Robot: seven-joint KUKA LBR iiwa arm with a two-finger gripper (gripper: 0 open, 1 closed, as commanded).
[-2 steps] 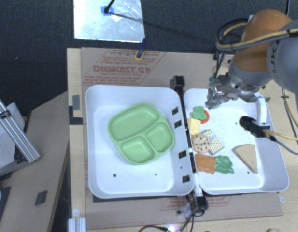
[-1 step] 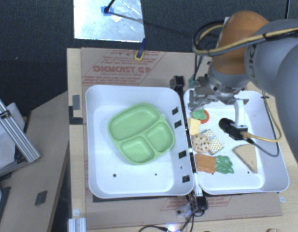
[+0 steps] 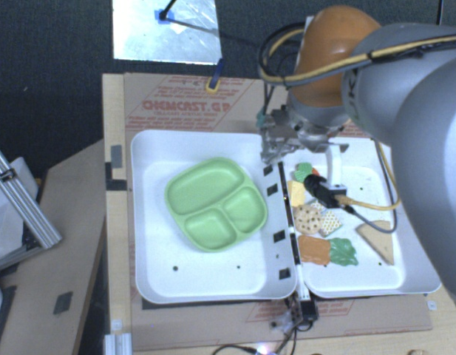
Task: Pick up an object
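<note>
Several food pieces [image 3: 316, 224] are lying crowded beside the divider [image 3: 287, 213], under the hand [image 3: 276, 150]. Two could be caught together, or a finger blocked by the divider. The hand's opening cannot be told.

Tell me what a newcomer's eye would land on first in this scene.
First, the big grey arm with its orange band, reaching in from the right over the bins. Next, the green divided plate lying alone in the left bin. Then the clutter of toy food along the right bin's left side, just below the gripper.
</note>
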